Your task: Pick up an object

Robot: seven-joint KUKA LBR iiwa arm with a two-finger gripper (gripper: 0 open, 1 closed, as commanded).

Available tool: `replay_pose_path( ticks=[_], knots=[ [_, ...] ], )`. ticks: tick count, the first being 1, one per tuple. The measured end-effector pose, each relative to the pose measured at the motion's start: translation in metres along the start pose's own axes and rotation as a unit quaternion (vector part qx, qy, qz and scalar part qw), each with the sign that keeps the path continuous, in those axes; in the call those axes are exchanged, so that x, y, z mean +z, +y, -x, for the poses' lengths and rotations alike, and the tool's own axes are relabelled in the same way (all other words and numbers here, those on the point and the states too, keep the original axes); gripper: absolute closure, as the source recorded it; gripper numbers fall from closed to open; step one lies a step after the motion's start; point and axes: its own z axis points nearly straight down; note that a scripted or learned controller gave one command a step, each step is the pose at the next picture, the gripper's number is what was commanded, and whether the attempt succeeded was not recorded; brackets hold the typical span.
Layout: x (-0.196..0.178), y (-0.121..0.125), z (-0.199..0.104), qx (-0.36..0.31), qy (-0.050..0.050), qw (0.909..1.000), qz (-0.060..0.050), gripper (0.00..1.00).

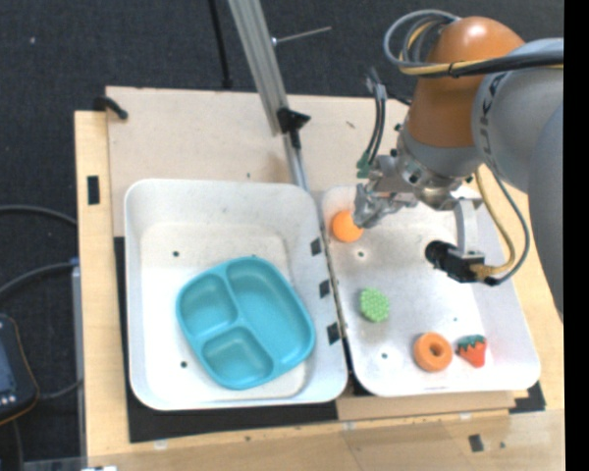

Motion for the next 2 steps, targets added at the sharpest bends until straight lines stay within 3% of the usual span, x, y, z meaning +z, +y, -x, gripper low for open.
replay_pose_path(
  ticks=[2],
  knots=[
    [-0.003, 0.047, -0.087, 0.001, -0.001, 1.0, 0.0, 1.0]
  ],
)
